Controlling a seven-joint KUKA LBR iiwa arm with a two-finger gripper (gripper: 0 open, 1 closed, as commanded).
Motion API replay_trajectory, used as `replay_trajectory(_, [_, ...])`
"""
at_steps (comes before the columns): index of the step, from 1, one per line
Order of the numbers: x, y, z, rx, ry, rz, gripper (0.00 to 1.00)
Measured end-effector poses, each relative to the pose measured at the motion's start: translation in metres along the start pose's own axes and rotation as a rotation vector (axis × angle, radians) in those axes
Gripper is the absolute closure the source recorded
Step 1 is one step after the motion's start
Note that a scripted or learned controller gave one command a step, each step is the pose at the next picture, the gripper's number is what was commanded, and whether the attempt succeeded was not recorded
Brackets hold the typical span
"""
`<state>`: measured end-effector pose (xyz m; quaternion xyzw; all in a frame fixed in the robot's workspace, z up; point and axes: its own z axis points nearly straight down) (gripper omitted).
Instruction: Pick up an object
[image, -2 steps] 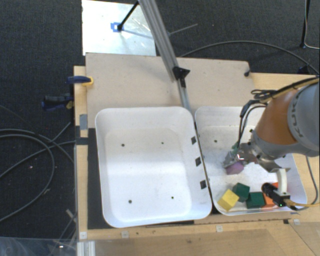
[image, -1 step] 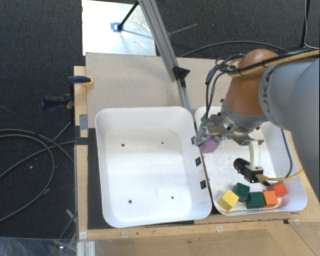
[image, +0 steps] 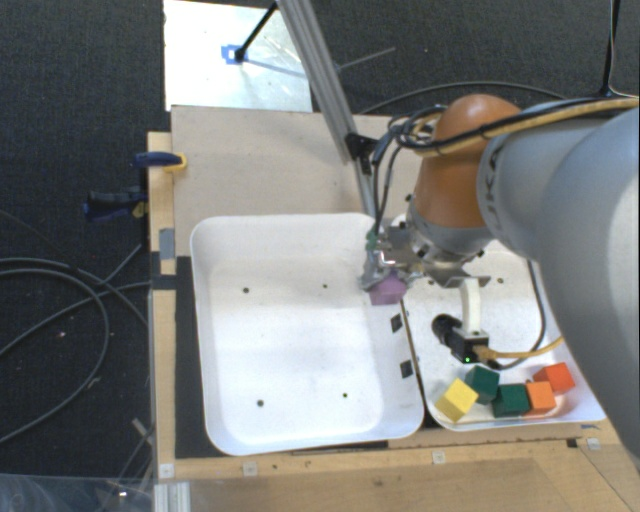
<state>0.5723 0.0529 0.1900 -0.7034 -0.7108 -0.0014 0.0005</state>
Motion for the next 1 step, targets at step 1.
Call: replay_trajectory(1, [0.0022, 0.0272, -0.0529, -0.006, -0.002, 0.004, 1.00])
